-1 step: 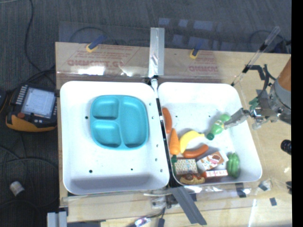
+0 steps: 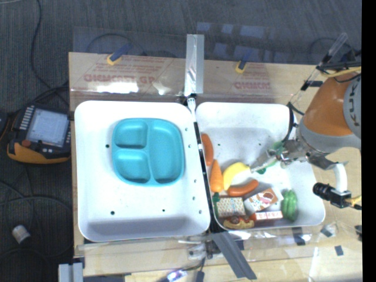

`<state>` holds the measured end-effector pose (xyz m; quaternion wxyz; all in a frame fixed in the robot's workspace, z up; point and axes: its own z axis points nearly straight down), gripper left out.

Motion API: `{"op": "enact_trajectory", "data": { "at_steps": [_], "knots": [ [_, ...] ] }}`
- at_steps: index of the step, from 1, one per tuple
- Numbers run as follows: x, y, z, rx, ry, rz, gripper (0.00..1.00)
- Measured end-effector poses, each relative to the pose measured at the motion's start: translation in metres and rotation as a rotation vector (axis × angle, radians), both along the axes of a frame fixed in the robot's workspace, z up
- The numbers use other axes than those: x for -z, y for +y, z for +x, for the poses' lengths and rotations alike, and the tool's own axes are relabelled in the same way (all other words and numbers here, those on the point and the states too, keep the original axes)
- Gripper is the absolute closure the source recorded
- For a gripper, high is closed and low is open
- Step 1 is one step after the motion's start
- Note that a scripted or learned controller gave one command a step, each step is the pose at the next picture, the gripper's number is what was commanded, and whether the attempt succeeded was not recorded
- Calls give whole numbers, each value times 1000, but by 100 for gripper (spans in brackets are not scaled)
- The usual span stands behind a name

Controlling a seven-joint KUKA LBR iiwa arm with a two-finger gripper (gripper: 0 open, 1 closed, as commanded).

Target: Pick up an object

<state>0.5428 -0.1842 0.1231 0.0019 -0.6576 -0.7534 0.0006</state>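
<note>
My gripper (image 2: 265,164) reaches into the right bin (image 2: 247,117) from the right, below the orange wrist band. Its tip hangs just right of a yellow fruit (image 2: 235,171) and close to it; whether they touch I cannot tell. Below the fruit lies a red-orange sausage (image 2: 242,188), and an orange carrot (image 2: 215,176) lies to its left. A green pepper (image 2: 289,203) rests near the bin's front right corner. Small food boxes (image 2: 261,202) crowd the front wall.
The left bin (image 2: 94,204) bears a blue divided plate (image 2: 147,150). A long orange-red piece (image 2: 206,148) lies against the right bin's left wall. A handheld device (image 2: 39,134) sits on the floor at far left.
</note>
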Motion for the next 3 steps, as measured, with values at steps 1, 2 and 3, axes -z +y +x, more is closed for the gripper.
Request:
{"op": "enact_trajectory", "data": {
  "at_steps": [1, 2, 3],
  "knots": [
    [27, -24, 18, 71, -4, 3, 0],
    [20, -22, 18, 70, -2, 5, 100],
    [-92, 37, 70, -34, -4, -3, 100]
  ]
}}
